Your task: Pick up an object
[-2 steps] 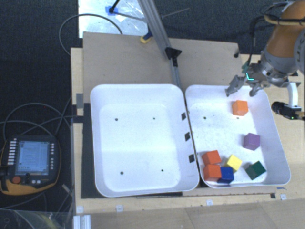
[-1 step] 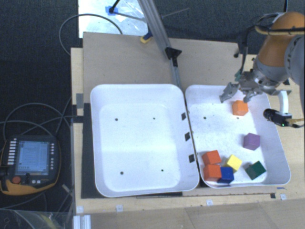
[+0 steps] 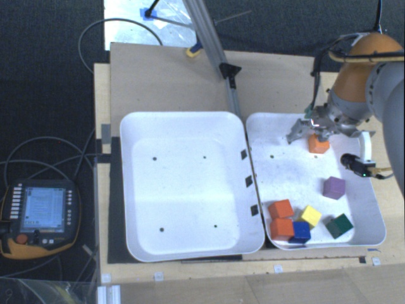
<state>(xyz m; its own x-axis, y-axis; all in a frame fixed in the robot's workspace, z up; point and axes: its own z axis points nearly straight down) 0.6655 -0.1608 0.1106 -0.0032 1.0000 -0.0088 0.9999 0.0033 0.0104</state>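
No legible text; perhaps screen lines on the teach pendant (image 3: 39, 219), too blurred.

Dark carpet-like floor (image 3: 44, 56) all around a light wooden bench (image 3: 164, 75) topped with a tan board. Off to the left a teach pendant (image 3: 39, 215) with a lit screen sits on the floor, cables (image 3: 95, 33) looping near it. A grey pole (image 3: 205, 27) slants across the top, over a shiny patch (image 3: 136, 5) catching the light.

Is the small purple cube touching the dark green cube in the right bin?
Apart. The camera view shows bare white bin floor between the small purple cube and the dark green cube.
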